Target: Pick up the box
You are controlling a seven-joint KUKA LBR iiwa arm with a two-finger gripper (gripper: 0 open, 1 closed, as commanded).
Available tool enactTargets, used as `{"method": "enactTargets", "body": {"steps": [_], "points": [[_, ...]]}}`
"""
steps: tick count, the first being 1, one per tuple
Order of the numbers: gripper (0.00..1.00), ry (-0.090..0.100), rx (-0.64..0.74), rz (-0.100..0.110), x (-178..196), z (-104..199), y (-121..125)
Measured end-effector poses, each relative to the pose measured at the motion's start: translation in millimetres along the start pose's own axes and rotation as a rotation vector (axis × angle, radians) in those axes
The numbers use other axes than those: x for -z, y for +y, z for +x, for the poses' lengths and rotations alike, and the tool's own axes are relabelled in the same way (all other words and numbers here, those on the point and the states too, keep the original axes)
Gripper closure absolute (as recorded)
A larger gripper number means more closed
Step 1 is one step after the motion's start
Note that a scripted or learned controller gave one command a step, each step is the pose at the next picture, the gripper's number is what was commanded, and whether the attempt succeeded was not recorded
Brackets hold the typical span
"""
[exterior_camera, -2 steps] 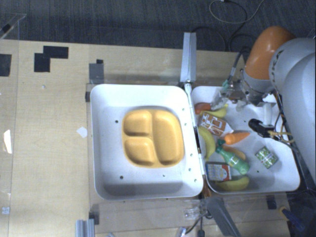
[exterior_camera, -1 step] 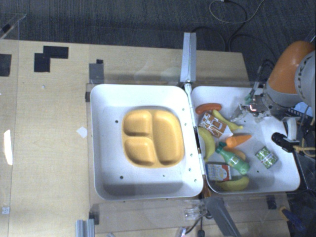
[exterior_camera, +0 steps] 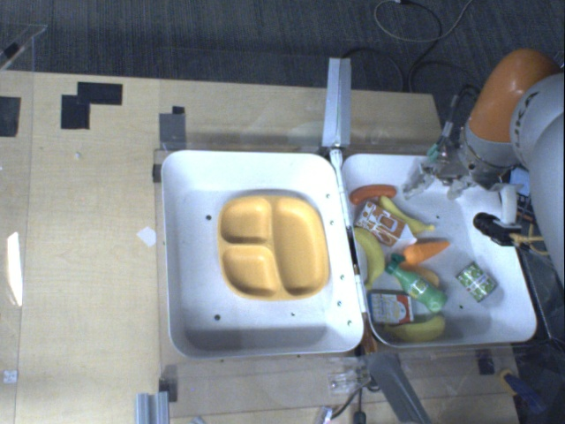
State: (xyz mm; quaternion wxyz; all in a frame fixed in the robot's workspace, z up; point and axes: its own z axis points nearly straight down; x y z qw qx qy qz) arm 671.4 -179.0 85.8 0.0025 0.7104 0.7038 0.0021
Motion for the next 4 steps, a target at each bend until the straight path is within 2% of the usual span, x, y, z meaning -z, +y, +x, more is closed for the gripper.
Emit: {"method": "enactTargets", "body": {"steps": [1,2,3,4], "points": [[0.0,0.001,-0.009,0.0,0.6,51.8,-0.4],[0.0,0.001,-0.11,-0.001,1.5,35.4,-29.7],[0.0,0.0,0.012,0.003,36.9,42.4,-26.1],[0.0,-0.006,-0.018,0.011,5.8,87.5,-12.5]]}}
